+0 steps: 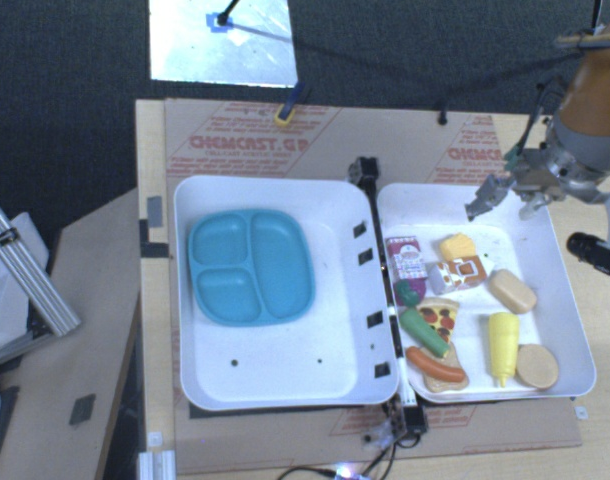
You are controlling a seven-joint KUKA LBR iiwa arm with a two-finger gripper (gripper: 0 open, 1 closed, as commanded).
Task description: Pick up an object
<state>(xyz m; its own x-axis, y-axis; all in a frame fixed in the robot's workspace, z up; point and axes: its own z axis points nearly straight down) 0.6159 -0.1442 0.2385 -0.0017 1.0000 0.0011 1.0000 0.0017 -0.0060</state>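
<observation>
Blue divided tray in left bin; perhaps foil sheet beyond

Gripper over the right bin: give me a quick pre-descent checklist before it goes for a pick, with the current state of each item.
1. Gripper over the right bin, above its far edge: ok.
2. Nothing between the fingers: ok, none seen.
3. Fingers spread for a grasp: ok, they look apart.
4. Gripper above a target: not ok, the toy food lies nearer the camera; the cheese wedge is closest.
5. Target free of neighbours: not ok for the cheese wedge, which touches the small box; the bread roll stands a little freer.
6. Blue tray out of the way in the left bin: ok.
</observation>
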